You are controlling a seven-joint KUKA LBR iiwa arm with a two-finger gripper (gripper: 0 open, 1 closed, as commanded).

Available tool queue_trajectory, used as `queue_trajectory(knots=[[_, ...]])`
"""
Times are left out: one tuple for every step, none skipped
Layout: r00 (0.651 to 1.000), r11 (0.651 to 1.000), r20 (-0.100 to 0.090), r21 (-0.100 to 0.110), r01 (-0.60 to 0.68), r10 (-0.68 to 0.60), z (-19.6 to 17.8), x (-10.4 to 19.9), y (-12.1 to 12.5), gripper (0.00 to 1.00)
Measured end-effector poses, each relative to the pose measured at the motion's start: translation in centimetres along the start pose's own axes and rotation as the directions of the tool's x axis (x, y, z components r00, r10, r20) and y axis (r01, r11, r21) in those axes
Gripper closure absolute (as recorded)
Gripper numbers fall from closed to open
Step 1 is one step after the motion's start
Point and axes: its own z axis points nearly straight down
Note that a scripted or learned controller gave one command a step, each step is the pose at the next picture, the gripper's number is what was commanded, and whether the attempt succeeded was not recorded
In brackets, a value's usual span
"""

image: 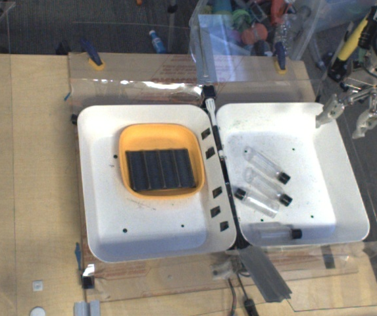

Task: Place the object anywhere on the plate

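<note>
plate (130,140): glossy orange plastic | tubes (265,180): clear plastic | bins (102,222): smooth white | bench (17,176): matt wood

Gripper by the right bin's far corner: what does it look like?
The gripper is bare silvery metal: two slim fingers on thin, angular linkages with pale highlights. I can't make out any markings or cables on it at this size.
</note>
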Motion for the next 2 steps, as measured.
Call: queue_trajectory(knots=[[0.992,0.992,0.0,0.0,0.125,-0.125,-0.44,0.01,0.0,0.0],[0.988,0.988,0.001,-0.006,0.156,-0.156,0.29,0.03,0.07,0.0]])
